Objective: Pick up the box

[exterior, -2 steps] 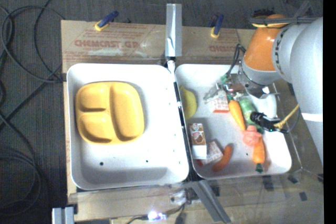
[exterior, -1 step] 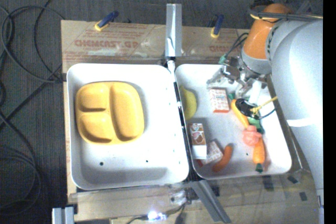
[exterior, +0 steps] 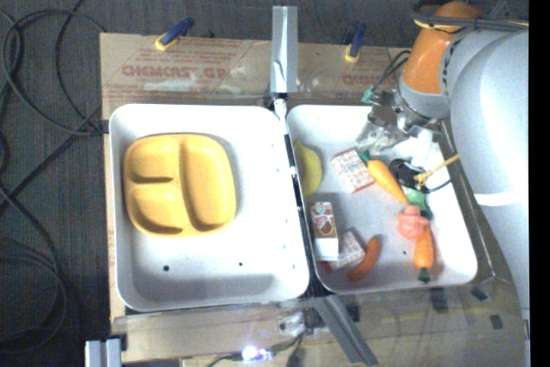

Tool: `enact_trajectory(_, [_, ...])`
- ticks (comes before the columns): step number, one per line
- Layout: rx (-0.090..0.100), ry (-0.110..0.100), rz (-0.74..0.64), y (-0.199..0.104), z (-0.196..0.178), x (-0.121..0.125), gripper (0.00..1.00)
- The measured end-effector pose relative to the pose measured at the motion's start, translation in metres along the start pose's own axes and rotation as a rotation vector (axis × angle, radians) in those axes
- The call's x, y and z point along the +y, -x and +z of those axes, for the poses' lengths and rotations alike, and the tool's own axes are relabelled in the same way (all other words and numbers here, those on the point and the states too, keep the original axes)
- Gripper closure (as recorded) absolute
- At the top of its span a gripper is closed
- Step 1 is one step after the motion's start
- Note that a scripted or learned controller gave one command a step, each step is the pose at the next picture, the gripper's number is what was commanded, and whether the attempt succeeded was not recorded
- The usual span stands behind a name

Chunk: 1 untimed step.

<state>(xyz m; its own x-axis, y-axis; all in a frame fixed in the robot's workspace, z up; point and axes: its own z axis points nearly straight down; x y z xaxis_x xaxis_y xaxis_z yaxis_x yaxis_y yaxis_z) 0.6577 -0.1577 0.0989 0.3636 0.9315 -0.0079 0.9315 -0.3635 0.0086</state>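
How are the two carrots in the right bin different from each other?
The upper carrot lies bare and slanted near the gripper, beside a small red and white box. The lower carrot sits closer to the front of the right bin, pointing almost straight up and down in the picture, with a pink toy over its top end. The lower one looks a bit fatter. Both are orange and lie flat.

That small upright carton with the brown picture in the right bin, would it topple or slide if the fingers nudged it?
The small white and brown carton looks tall for its narrow base, so a nudge near its top would probably tip it. It seems light, likely toy packaging, so it may slide on the smooth right white bin. The red sausage-shaped toy close by could block it.
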Motion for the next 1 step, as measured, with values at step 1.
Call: enact_trajectory(1, [-0.001,0.0,0.0,0.0003,0.0,0.0,0.0])
